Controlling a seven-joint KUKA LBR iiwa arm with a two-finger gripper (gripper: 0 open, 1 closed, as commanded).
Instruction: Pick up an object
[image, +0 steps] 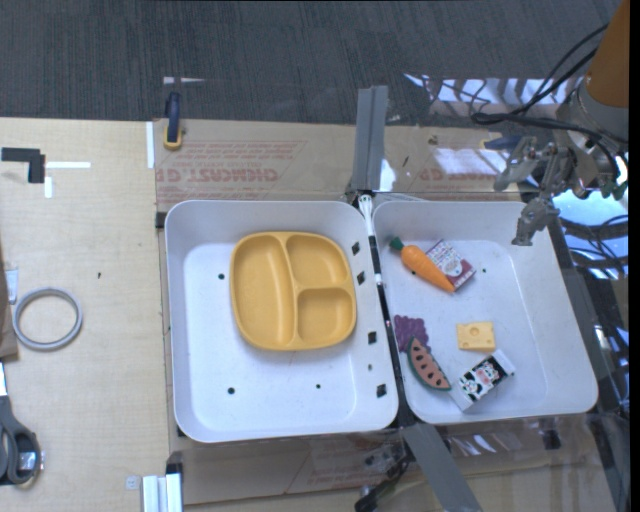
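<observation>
hovering at the right bin's (560, 300) far right corner, your claw (530, 222), whose opening i cannot tell, has the carrot (426, 268) down-left, long axis slanting toward the near right.

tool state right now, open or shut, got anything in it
Tool: over the right bin's far right corner, nothing seen between its fingers; open or shut cannot be told.

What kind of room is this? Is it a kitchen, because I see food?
Probably not a kitchen, more likely a robot lab or workshop. The food looks like toys: a carrot and a cheese wedge lie in a white bin, a robot arm's gripper hangs above it, and a tape roll lies on the bench.
</observation>
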